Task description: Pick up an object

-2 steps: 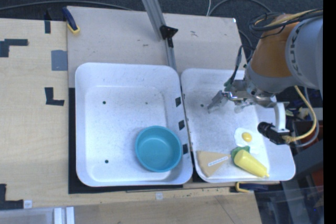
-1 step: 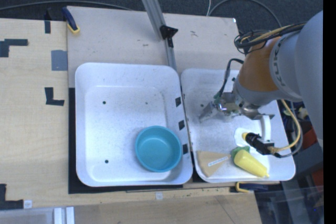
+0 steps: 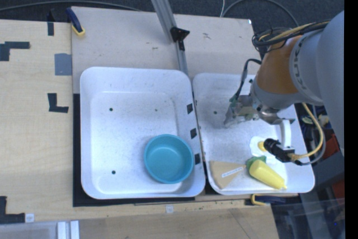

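Two-finger gripper (image 3: pixel 233 116) low over right white bin (image 3: pixel 215 92), jaws apart, nothing between them. Yellow plastic corn cob with green end (image 3: pixel 265 172) and tan wedge (image 3: pixel 226 171) near front wall. Round blue bowl (image 3: pixel 168 158) in left bin (image 3: pixel 100 87).

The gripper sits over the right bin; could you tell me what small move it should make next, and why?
Probably shift the gripper toward the bin's near edge, over the tan wedge. It hangs above bare bin floor in the right bin, and the wedge and the yellow corn-like toy lie nearer that edge.
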Action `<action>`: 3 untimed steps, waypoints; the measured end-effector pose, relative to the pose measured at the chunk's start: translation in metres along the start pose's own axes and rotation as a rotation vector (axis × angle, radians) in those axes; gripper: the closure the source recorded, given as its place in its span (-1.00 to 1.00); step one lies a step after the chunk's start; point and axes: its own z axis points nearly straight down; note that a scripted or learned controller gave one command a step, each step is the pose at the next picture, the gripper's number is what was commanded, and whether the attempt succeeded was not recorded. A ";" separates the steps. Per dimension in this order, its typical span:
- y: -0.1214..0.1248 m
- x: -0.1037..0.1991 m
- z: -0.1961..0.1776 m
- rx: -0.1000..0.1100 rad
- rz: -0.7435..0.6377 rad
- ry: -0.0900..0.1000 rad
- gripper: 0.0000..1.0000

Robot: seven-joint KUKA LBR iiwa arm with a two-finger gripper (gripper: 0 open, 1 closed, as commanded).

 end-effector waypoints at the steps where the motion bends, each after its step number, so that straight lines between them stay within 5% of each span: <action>1: -0.006 0.000 -0.061 -0.008 0.002 -0.002 1.00; 2: -0.005 0.000 -0.091 -0.006 0.002 -0.001 1.00; 3: -0.009 0.044 -0.096 -0.002 -0.002 0.001 1.00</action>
